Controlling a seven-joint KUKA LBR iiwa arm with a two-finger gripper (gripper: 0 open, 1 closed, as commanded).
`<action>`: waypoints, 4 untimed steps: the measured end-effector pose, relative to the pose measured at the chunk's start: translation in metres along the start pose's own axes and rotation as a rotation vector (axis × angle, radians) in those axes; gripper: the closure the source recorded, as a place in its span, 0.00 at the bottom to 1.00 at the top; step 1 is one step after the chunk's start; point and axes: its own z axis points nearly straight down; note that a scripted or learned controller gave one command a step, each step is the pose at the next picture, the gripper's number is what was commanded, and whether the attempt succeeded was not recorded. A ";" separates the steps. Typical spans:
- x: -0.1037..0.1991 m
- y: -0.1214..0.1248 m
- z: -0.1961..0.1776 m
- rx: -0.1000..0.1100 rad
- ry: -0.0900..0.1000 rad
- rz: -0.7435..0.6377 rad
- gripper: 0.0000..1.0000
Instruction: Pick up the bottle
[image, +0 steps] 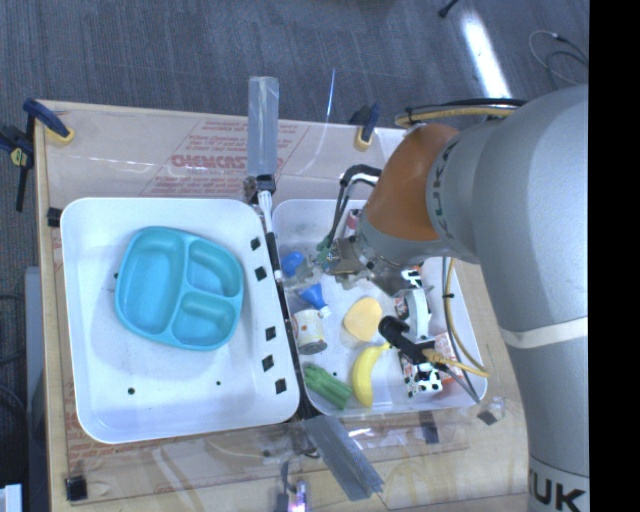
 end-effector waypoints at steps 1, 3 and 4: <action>-0.001 0.002 0.000 -0.007 -0.004 -0.064 0.00; -0.002 0.006 -0.001 -0.023 -0.013 -0.202 0.00; -0.002 0.008 -0.001 -0.030 -0.017 -0.266 0.00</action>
